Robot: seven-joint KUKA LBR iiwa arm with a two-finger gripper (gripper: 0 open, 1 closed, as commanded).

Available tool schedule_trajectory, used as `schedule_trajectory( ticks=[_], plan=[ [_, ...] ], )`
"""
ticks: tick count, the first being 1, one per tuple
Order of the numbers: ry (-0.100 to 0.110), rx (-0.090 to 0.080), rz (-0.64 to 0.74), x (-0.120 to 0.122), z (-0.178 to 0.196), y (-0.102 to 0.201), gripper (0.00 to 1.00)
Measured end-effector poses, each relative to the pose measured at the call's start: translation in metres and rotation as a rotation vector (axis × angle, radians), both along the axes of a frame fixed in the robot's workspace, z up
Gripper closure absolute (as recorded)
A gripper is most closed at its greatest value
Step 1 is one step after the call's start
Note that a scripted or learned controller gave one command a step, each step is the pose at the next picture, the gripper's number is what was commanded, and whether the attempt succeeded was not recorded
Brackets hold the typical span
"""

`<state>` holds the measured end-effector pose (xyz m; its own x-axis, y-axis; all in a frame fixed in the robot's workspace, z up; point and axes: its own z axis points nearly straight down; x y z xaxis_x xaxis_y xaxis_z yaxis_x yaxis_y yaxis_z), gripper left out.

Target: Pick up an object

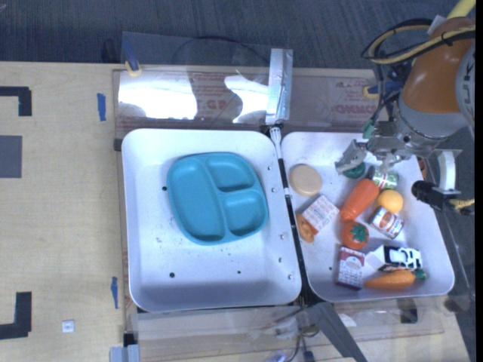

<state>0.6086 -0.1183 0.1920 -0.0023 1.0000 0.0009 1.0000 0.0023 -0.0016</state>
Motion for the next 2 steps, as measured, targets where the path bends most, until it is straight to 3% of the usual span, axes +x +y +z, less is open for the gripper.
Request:
schedule_trajectory(
  ticks=[1,2],
  plan=[
    [-0.026,0.000,0.014,0.021,-0.079,-0.014,0.00],
    [-0.048,0.018,0.260,0.010,-0.083,-0.035,0.00]
  ],
)
